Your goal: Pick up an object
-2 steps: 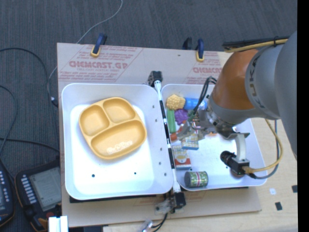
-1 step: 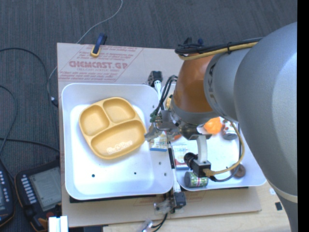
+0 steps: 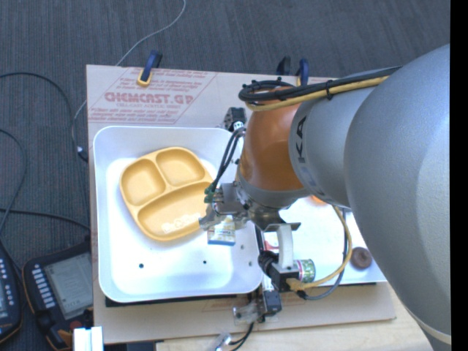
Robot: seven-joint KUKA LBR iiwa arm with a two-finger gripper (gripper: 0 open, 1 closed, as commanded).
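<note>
My gripper (image 3: pixel 219 224) hangs low over the left bin (image 3: pixel 104 218), at the right edge of a yellow divided plate (image 3: pixel 164 191). A small white and blue item (image 3: pixel 221 235) lies directly under the gripper, touching or almost touching it; I cannot tell whether it sits between the fingers. The arm's orange band (image 3: pixel 267 156) and grey body cover most of the right bin (image 3: pixel 322 232).
At the right bin's front edge there is a small green and white can-like object (image 3: pixel 304 270), and a brown round object (image 3: pixel 360 257) lies further right. A bit of an orange object (image 3: pixel 319 199) peeks out beside the arm. A printed board (image 3: pixel 150 97) lies behind the bins.
</note>
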